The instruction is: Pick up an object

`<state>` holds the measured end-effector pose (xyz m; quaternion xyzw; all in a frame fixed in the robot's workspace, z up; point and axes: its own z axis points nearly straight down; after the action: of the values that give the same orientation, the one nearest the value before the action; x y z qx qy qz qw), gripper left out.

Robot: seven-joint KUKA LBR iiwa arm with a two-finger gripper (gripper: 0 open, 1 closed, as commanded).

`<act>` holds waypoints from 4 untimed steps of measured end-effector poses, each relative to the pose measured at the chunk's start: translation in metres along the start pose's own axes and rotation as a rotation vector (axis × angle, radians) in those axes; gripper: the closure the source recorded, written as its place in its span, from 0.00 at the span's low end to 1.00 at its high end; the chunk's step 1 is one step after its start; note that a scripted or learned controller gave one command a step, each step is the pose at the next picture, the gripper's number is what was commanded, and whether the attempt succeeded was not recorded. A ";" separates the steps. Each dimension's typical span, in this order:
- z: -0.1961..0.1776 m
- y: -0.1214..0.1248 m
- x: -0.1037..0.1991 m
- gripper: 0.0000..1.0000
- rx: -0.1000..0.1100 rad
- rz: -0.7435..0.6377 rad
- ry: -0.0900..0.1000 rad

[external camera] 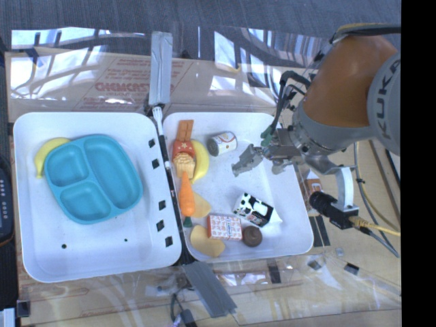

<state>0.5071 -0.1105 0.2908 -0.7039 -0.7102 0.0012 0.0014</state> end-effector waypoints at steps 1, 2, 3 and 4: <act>0.105 0.060 0.039 0.00 0.011 -0.094 0.002; 0.187 0.074 0.011 0.00 0.010 -0.133 0.001; 0.194 0.120 -0.002 0.00 0.002 -0.217 0.005; 0.192 0.115 -0.039 0.00 -0.006 -0.093 0.002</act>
<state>0.6214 -0.1481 0.0983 -0.6700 -0.7423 -0.0019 0.0000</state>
